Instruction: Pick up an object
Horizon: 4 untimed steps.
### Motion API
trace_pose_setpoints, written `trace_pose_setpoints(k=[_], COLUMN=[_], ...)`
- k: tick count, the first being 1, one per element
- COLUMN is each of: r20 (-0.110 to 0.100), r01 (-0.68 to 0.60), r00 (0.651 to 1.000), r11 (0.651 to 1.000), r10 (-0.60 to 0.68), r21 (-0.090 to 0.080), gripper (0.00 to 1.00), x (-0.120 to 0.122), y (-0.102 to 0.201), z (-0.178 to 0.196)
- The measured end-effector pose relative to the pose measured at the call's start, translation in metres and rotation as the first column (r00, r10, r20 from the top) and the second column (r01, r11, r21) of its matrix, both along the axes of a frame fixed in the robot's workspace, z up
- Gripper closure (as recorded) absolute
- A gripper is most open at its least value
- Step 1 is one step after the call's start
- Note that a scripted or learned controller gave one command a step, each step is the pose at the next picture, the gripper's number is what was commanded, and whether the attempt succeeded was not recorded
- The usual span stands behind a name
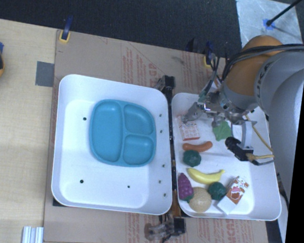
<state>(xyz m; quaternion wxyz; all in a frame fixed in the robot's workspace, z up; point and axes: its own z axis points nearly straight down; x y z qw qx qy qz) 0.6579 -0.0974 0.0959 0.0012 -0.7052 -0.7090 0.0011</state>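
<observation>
My gripper point(202, 119) hangs over the far end of the right bin point(261, 214), open, with nothing between its spread fingers. A white and red packet point(189, 130) lies just below its left finger, and a green toy vegetable point(221, 130) just below its right finger. Further toward the front lie an orange carrot point(197, 146), a dark green broccoli point(192, 158), a yellow banana point(205, 175), purple grapes point(184, 186), a tan round piece point(199, 200), a small green piece point(217, 190) and a red and white carton point(237, 190).
The left bin point(61, 189) holds a blue divided plate point(123, 133). The grey arm with its orange band point(259, 54) reaches in from the right over the right bin's far corner. A black cable clip point(239, 150) hangs beside the gripper.
</observation>
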Motion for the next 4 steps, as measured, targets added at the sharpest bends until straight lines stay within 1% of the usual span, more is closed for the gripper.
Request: trace_pose_setpoints(k=[1, 2, 3, 4], r20=[0.006, 0.002, -0.001, 0.001], r01=[0.001, 0.004, 0.003, 0.004], r00=[1.000, 1.000, 1.000, 1.000], r11=[1.000, 1.000, 1.000, 1.000], r10=[-0.001, -0.004, -0.003, -0.004], r21=[0.001, -0.001, -0.001, -0.001], gripper=[0.00, 0.00, 0.00, 0.00], x=[0.001, -0.001, -0.002, -0.002], y=[-0.012, -0.035, -0.082, -0.115], z=[0.000, 0.069, 0.014, -0.004])
